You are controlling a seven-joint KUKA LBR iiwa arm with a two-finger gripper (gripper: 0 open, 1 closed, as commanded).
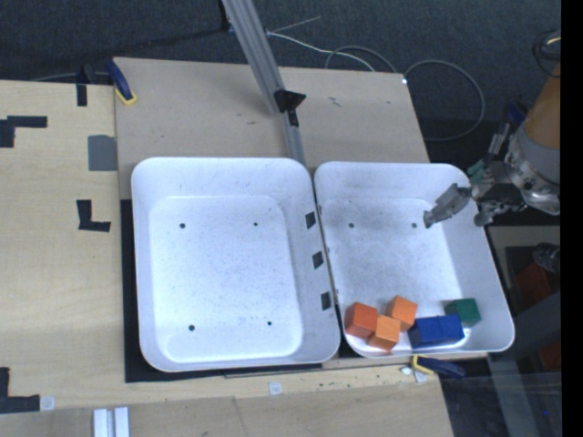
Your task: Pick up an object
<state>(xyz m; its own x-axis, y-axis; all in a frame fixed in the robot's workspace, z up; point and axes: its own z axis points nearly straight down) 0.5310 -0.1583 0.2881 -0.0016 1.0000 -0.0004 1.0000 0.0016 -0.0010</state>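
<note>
The blue block (436, 331), near-right among small cubes, looked light and rigid, best pinched across flat sides; gripper (448, 206) empty, its spread unclear.

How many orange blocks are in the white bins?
3, all in the right white bin's near corner: one orange block leftmost, one beside the blue block, one in front between them.

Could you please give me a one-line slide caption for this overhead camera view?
Gripper above the right bin, apart from the orange blocks, blue block and green block.
</note>
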